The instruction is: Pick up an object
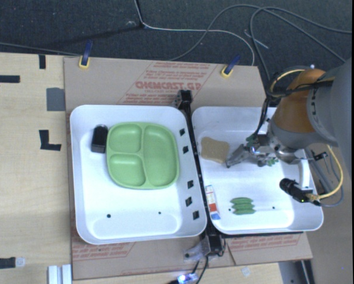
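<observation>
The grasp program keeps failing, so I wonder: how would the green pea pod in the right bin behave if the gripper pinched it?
The pea pod lies low and flat, so probably hard to get fingers under. It looks small, likely light. Its lumpy, rounded shape might slip or roll sideways.

Even overhead light, soft shadows, slight blur, mild glare on bins [82,176].

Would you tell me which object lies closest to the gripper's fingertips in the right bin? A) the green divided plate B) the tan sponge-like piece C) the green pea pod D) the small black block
B: the gripper points at the tan piece, right beside its edge in the right bin.
</observation>
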